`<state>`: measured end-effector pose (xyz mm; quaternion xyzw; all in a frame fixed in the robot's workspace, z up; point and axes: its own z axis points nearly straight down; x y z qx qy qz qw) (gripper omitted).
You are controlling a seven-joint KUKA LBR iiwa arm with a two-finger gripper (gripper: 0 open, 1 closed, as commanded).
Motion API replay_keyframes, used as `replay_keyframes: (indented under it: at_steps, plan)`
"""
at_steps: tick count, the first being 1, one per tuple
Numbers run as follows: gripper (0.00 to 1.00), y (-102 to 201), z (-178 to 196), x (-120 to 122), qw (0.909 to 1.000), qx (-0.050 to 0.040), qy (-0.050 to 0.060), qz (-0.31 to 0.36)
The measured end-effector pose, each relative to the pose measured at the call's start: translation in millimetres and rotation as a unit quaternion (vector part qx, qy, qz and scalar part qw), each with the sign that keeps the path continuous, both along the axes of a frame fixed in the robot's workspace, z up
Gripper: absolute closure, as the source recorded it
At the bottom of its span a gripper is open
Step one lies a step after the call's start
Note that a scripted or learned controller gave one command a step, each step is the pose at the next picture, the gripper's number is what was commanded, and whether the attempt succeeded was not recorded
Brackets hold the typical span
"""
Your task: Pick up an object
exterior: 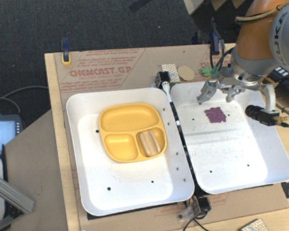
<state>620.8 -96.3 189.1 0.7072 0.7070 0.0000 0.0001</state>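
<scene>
Covering the bench, a sheet of brown board with red printed lettering is seen beneath both bins; the two shallow white bins are set side by side on it, their inner rims touching along the middle. The left-hand bin (left as the camera sees it) is occupied in its upper half by a dish, while its lower half is bare white; the right-hand bin is marked by faint dark specks across its floor.

The arm is brought in from the view's right, its orange band showing above the grey wrist; it is held over the far part of the right-hand bin.

A yellow plate with three compartments is laid flat in the left-hand bin; one wide compartment is on the far side and two smaller ones on the near side.

The gripper is held over the far edge of the right-hand bin; its fingers are spread well apart, and nothing is seen between them.

A purple piece, flat and ragged-edged, is found on the floor of the right-hand bin, just on the near side of the gripper and apart from it.

A tan roll is lodged in the near right compartment of the yellow plate.

A pale round disc is seen on the brown board beyond the bins.
</scene>
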Motion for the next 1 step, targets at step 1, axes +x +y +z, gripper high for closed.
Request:
replay_keyframes:
  at_steps: [1]
  plan:
    - [0.0,-66.0,-110.6,-1.7,1.0,0.0,0.004,-0.003]
